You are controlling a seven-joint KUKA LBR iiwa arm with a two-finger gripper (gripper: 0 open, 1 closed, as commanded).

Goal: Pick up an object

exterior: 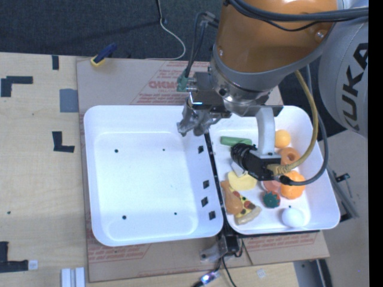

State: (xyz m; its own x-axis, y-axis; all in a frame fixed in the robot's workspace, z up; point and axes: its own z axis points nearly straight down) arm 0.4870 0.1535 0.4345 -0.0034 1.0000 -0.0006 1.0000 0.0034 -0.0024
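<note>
we have the gripper (192,124) over the divider at the bins' far end, finger state we can't tell, nothing visibly held, and the toys incl. green piece (235,141) lie toward the right bin's (304,119) near side

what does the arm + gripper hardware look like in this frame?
Grey KUKA iiwa arm with a glossy orange band above the wrist and white KUKA lettering on the grey link. Black cables run over the band, and a yellowish hose loops down the side. The gripper is small, dark grey metal.
</note>
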